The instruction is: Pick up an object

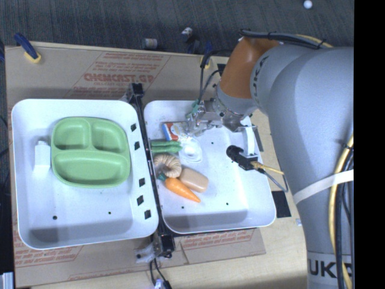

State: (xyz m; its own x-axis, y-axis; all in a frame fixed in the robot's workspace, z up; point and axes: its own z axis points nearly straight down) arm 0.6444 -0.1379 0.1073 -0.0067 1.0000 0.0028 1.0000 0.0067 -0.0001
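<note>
My gripper (195,123) is low in the back left part of the right bin (240,206). It hangs just over a small red, white and blue box (170,129). A clear, whitish piece (191,152) lies right in front of it. Along the bin's left side are a green bean-like piece (164,144), a tan braided pastry (167,164), a beige block (194,179) and an orange carrot (181,189). I see nothing between the gripper's fingers.
The left bin (72,224) holds a green divided plate (90,150) and a small white item (41,158) by its left wall. A black divider with clips (144,161) separates the bins. The grey arm (301,101) covers the right bin's back right corner.
</note>
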